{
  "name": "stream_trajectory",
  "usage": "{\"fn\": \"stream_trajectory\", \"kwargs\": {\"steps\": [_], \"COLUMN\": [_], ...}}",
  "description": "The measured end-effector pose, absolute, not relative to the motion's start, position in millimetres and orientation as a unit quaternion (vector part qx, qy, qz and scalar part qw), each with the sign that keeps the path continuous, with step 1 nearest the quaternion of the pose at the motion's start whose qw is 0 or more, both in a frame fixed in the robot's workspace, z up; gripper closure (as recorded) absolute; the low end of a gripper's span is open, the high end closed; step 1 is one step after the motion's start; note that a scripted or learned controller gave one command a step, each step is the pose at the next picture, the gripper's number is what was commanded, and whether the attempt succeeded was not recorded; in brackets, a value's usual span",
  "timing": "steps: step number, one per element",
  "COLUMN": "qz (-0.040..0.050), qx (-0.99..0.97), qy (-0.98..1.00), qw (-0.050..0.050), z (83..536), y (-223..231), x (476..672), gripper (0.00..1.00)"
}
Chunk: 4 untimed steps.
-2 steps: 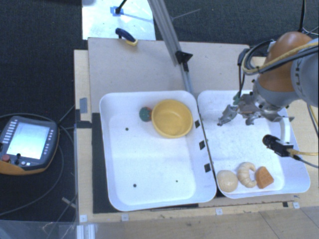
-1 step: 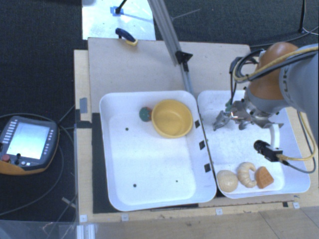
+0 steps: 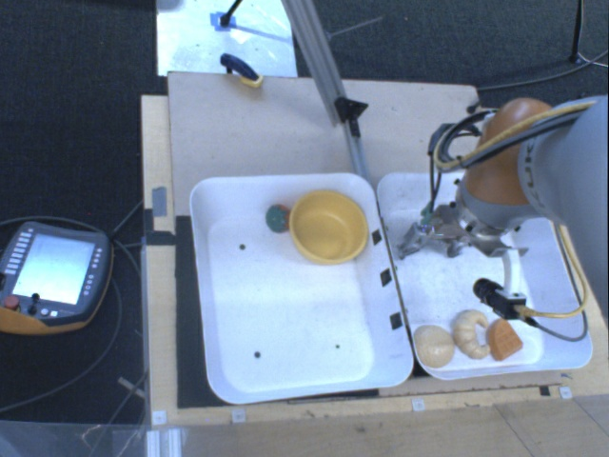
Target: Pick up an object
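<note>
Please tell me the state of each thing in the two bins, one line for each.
yellow bowl: upright, left bin, far side.
green ball: touching the bowl's left side.
pale egg-shaped item: right bin, near edge.
croissant: lying beside it.
orange wedge: lying beside the croissant.
gripper: above the right bin.
</note>
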<state>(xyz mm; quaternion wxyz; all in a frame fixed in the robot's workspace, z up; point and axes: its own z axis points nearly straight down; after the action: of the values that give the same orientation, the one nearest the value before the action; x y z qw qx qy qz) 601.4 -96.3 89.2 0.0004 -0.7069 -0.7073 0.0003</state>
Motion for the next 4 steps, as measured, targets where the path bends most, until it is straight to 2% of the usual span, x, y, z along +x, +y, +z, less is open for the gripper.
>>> {"fn": "stream_trajectory", "kwargs": {"steps": [1, 2, 3, 4], "qz": [-0.0006, -0.0018, -0.0018, -0.0007], "qx": [-0.707, -0.707, -0.707, -0.707], "qy": [-0.707, -0.707, -0.708, -0.707], "qw": [-0.001, -0.002, -0.002, -0.001], "z": [101, 160, 209, 231], "y": [-97, -96, -88, -88], "x": [602.1, 595.2, 601.2, 601.6], "gripper": [1.0, 1.0, 1.0, 1.0]}}
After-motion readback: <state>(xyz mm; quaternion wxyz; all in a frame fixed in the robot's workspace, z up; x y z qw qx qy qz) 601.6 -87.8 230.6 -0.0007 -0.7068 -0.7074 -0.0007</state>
